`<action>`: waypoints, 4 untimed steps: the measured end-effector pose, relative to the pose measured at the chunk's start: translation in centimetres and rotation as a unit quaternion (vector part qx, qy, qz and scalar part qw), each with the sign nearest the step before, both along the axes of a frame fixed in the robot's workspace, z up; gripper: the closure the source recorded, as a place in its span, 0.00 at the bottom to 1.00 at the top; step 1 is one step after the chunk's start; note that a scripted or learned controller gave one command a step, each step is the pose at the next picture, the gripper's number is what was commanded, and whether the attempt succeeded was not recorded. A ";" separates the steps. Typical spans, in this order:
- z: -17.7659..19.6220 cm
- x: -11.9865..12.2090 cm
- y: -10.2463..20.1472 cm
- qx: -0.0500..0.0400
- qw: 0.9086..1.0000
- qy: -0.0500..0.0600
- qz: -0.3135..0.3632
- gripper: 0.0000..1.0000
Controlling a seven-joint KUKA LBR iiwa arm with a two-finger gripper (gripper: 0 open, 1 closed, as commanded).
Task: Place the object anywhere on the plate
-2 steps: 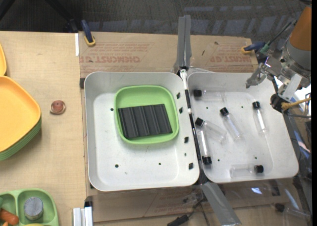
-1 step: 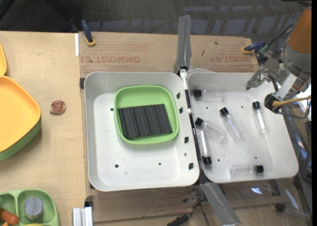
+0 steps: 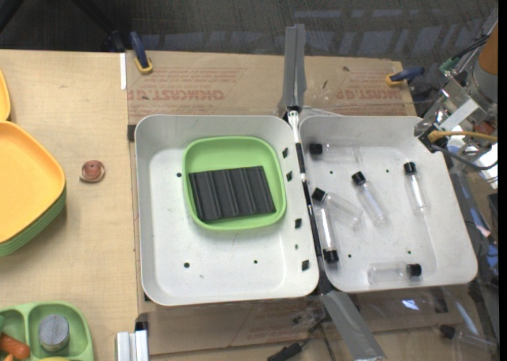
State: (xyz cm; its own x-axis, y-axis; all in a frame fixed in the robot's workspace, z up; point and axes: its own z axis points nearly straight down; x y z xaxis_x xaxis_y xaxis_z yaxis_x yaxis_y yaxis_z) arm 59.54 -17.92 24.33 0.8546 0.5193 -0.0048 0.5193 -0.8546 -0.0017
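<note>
A green square plate (image 3: 231, 152) sits in the left white bin (image 3: 158, 264). A dark grey ribbed rectangular slab (image 3: 231, 193) lies flat on the plate and covers most of its floor. Several clear vials with black caps lie scattered in the right bin (image 3: 451, 248), among them one vial (image 3: 367, 195) near the middle and another vial (image 3: 414, 185) further right. My gripper (image 3: 450, 114) hovers over the upper right corner of the right bin, away from the plate, and nothing shows between its fingers.
A stack of yellow plates (image 3: 24, 185) lies on the wooden bench at left, with a small reddish knob (image 3: 93, 170) beside it. A green divided tray (image 3: 47, 332) is at the bottom left. Clamps (image 3: 141, 58) hold the cardboard behind the bins.
</note>
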 end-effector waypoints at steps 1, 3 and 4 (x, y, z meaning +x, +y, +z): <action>-0.7 -3.4 1.5 0.000 0.999 0.001 -0.053 0.00; -0.3 -8.1 2.9 0.000 0.985 0.000 -0.171 0.00; -0.6 -8.3 1.8 0.000 0.986 0.001 -0.167 0.00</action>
State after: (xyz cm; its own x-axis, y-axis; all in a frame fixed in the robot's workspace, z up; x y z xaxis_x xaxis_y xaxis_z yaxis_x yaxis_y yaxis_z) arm 51.22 -16.08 23.71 0.9781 0.2081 -0.0063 0.2081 -0.9781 -0.0019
